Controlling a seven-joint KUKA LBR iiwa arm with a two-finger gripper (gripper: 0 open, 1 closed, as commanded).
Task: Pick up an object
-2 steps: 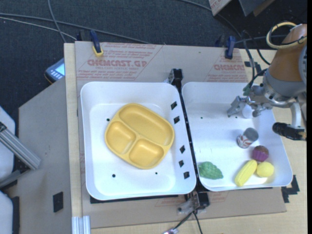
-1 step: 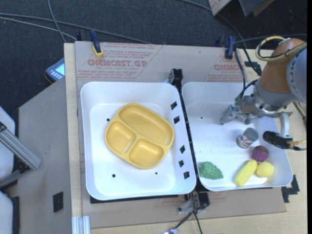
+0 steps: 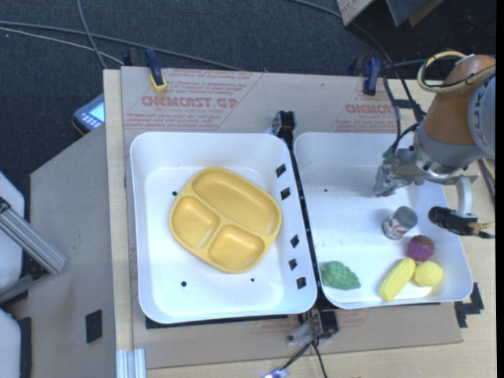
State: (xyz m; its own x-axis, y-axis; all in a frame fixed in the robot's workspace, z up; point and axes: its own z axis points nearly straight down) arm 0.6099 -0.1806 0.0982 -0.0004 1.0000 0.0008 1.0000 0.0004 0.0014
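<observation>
I see the left bin [image 3: 150, 211] holding the yellow tray [image 3: 226, 219]; nothing to pick there. In the right bin [image 3: 339, 164] the gripper [image 3: 387, 181] hangs over bare floor; grip state: I cannot tell. Taking the gripper as landmark: the can [image 3: 400, 222] lies just toward the near rim, slightly right, closest target. Plum [image 3: 420, 248], corn [image 3: 397, 279] and lemon [image 3: 428, 273] sit further that way; green piece [image 3: 339, 275] near-left. My call: next move is a short shift toward the near rim.
</observation>
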